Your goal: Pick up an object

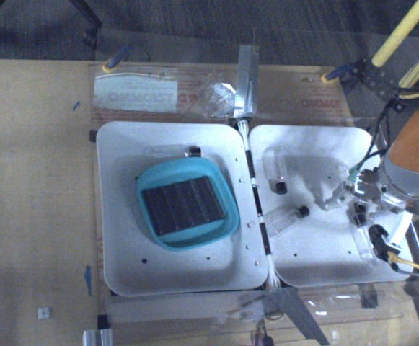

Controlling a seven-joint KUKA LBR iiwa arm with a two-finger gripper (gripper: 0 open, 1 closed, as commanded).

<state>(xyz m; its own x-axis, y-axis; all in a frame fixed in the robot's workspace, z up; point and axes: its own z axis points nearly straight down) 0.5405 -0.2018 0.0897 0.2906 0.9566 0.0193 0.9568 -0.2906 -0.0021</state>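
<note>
Two shallow white bins sit side by side on a wooden bench (29, 193). The left bin (115, 258) holds a teal tray (187, 202) with a dark ribbed insert, tilted slightly, and a clear vial with a dark cap (177, 151) lies just behind it near the bin's far wall. The right bin (317, 262) holds two more clear vials with dark caps: one (275, 175) near the dividing edge, another (287, 218) lying at a slant toward the middle. The arm (411, 153), grey with an orange band, reaches in from the right, its gripper (337, 197) low over the right bin's floor, near the slanted vial but apart from it. Behind the bins lie a flat plastic packet (135, 92) and crumpled clear wrap (218, 98).
</note>
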